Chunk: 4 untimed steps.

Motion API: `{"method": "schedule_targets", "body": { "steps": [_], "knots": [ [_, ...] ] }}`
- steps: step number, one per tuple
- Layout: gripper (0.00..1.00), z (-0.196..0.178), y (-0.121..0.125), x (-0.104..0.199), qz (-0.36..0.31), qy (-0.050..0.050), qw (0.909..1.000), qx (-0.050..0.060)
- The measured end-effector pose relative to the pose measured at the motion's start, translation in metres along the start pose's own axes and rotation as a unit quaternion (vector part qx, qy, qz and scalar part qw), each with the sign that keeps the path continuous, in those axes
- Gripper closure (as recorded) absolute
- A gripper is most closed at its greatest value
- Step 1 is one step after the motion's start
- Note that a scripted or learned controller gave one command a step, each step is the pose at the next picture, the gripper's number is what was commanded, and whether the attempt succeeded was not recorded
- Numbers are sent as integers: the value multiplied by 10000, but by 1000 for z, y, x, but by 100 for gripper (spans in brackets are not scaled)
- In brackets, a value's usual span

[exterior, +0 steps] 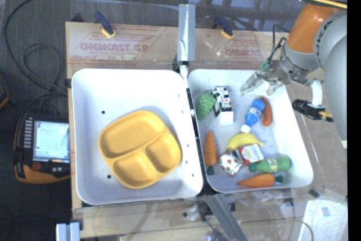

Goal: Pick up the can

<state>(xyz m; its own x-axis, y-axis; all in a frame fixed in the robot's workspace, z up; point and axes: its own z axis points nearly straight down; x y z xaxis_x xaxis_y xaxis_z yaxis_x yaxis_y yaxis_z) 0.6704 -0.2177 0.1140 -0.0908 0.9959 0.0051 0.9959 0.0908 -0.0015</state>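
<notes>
Counted: 2 bins, left bin (pixel 84 121) and right bin (pixel 299 138). In left: 1 yellow tray (pixel 140 147), 3 compartments, nothing else.

In right, placed off the banana (pixel 243 141):
- 1 can (pixel 250 153), red with a pale label, lying just below-right of banana and touching it.
- 2 carrots: one (pixel 210 148) left of banana, standing lengthwise near the divider wall; one (pixel 259 180) below banana, lying crosswise by the near rim.
- 2 bottles: blue (pixel 255 113) just above banana, green (pixel 271 165) below-right of it, on its side.
- 1 spotted ball (pixel 228 164) below-left of banana, against the can's left end.
- 1 orange sausage (pixel 267 112) above-right of banana, beside the blue bottle.
- 1 black-and-white box (pixel 223 102) up-left of banana.
- 1 green lump (pixel 206 105) further up-left, near the divider wall.

Gripper (pixel 261 83) well above banana, over the far side of the right bin, fingers (pixel 249 86) spread, nothing between them. Well apart from the can.

Edges/room: can boxed in on all four sides, with banana above, ball left, green bottle right and carrot below. Near half of right bin crowded up to the rim. Bare floor around the far right corner and along the right wall beside the sausage. Plenty of bare floor around the tray in left.
</notes>
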Motion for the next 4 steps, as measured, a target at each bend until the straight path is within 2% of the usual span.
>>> {"method": "schedule_targets", "body": {
  "steps": [2, 4],
  "knots": [
    [0, 18, 3, 4, -521, 41, 9986, 30],
    [0, 19, 2, 6, -177, 64, 9998, 20]
  ]
}}
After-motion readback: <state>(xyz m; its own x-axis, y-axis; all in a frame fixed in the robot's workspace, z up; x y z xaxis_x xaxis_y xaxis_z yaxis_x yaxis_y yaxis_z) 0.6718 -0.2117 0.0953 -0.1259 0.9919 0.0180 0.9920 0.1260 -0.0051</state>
